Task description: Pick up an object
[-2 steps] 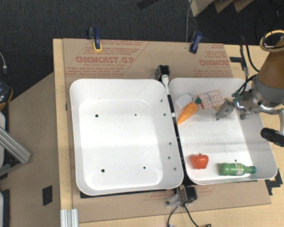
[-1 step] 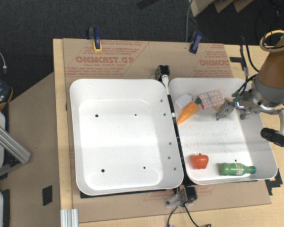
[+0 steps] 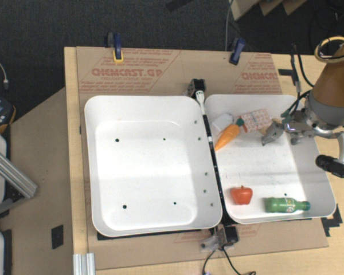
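My gripper hangs over the right bin, in its upper middle, just right of a pink speckled box. An orange carrot lies at a slant near the bin's left wall, with a small white piece beside its top. A red tomato-like object sits near the front. To its right a green bottle lies on its side. The grey arm with its orange band comes in from the right.
The left bin lies beside the right one, with a black divider strip between them. Blue clamps hold the board at the back edge. A black bracket juts in at the right bin's rim.
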